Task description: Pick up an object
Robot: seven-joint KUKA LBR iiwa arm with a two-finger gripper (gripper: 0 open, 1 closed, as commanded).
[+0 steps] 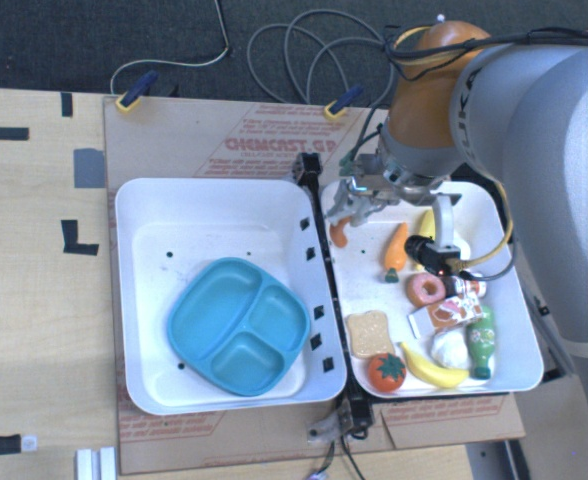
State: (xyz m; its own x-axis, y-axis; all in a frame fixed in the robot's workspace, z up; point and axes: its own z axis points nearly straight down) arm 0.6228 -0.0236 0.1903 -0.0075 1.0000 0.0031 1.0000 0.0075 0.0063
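My gripper (360,206) hangs over the back left corner of the right bin (519,368), close to the divider between the bins. A small orange piece (339,233) lies or hangs just under it; contact between them is unclear. To its right are a carrot (396,251) and a yellow banana (426,222), partly hidden by the arm. Nearer the front lie a pink donut (425,289), a bread slice (369,332), a tomato (385,370), a second banana (432,366), a green bottle (481,340) and a red-and-white carton (452,311).
The left bin (134,268) holds a blue divided plate (239,324). The grey arm with its orange band (429,78) covers the right bin's back right part. Cables (304,48) lie behind the bins, and black clips sit along the divider (319,268).
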